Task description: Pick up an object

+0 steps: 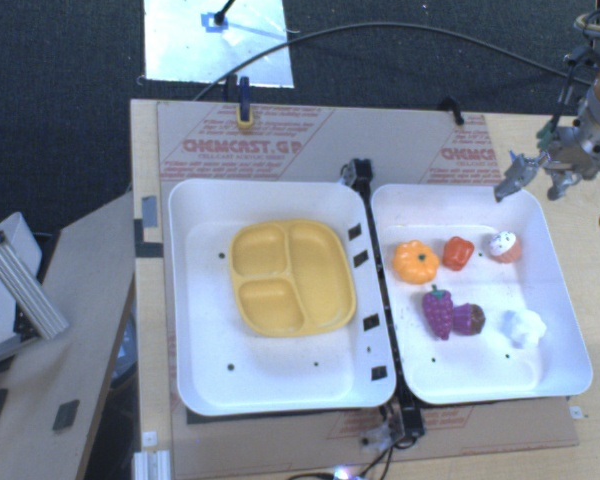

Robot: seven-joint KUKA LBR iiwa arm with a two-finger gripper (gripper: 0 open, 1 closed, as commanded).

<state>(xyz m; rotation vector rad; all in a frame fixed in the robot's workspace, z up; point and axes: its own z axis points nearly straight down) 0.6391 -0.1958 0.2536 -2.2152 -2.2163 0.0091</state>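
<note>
White plastic forms both shallow bins on the desk [150, 298]. Nearest the camera in the right bin [555, 363] lies a small white lump [523, 328], pale against the bin floor. Just left of it rests a purple grape bunch [438, 311], touching a darker maroon piece [469, 319] at its right side. Farther back sit three toys in a row: an orange pumpkin [416, 262], a red pepper [458, 253] just beside it, and a white-topped cupcake [504, 246] near the far right wall. The left bin [205, 368] holds a yellow divided tray [291, 276] lying flat, with three compartments. Beyond the right bin's far right corner, the gripper [531, 175] hangs above the rim, its fingers [510, 180] spread apart with nothing between them, well apart from the toys.
</note>
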